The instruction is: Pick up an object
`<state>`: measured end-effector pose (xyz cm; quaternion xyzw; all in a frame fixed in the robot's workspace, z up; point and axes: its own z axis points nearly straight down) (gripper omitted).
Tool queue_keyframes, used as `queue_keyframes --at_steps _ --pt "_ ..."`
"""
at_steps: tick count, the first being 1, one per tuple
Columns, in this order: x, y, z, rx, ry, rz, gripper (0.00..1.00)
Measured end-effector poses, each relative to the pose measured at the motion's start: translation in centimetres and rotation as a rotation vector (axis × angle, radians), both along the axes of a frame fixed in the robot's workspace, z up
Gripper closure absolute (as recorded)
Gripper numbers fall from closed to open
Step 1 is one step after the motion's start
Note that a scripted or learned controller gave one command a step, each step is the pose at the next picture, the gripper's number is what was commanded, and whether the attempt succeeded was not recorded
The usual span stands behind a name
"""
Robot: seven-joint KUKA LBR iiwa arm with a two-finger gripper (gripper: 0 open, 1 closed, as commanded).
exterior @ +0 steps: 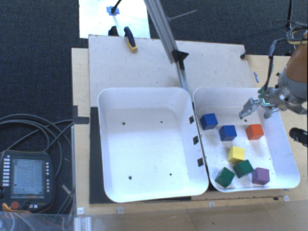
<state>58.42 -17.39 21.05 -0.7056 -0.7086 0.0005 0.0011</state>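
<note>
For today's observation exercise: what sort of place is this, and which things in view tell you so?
Probably a robotics lab test bench: a robot arm reaches over two white bins, one holding coloured cubes, and a teach pendant lies beside the bench.

Wood bench [216, 64], 2 white bins: left bin [103, 129], right bin [284, 162], side by side

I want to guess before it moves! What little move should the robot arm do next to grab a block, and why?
Probably drop a bit lower and slide toward the orange block. The gripper hangs above the right bin holding nothing, and that block lies closest beneath it, with a gap separating it from the blue block, so there looks to be room for the jaws around it.
</note>
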Motion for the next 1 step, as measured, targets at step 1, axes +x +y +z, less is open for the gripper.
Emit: queue_keyframes --at_steps 1 --pt "0.09 0.00 0.25 -0.001 -0.004 0.001 0.00"
